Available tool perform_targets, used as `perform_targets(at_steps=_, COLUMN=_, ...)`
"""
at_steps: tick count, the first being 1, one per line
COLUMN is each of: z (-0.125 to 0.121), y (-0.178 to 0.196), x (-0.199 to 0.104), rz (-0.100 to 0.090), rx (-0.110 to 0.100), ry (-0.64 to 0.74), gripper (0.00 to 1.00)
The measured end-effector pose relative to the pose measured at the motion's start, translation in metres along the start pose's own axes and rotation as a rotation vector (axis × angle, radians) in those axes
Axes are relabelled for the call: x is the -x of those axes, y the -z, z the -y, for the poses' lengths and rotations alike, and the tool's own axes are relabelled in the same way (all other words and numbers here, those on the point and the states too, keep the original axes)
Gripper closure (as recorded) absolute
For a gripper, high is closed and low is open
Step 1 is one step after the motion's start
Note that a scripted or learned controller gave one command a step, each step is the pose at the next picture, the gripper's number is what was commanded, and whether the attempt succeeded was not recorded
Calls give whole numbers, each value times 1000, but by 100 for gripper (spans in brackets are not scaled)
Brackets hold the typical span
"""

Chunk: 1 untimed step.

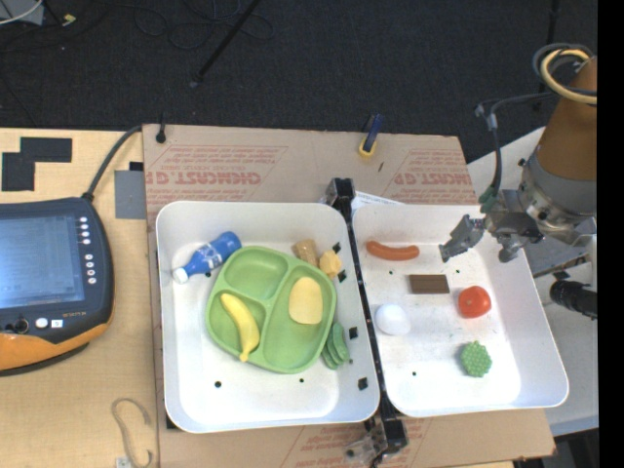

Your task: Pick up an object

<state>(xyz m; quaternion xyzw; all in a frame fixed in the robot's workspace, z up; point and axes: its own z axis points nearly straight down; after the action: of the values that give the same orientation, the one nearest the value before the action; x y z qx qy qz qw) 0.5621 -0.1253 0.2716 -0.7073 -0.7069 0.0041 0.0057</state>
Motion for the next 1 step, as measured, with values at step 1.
perform_targets(at_steps=1, z=-2, y=6, x=0, rz=1, rx=10, ry=2, gripper=0)
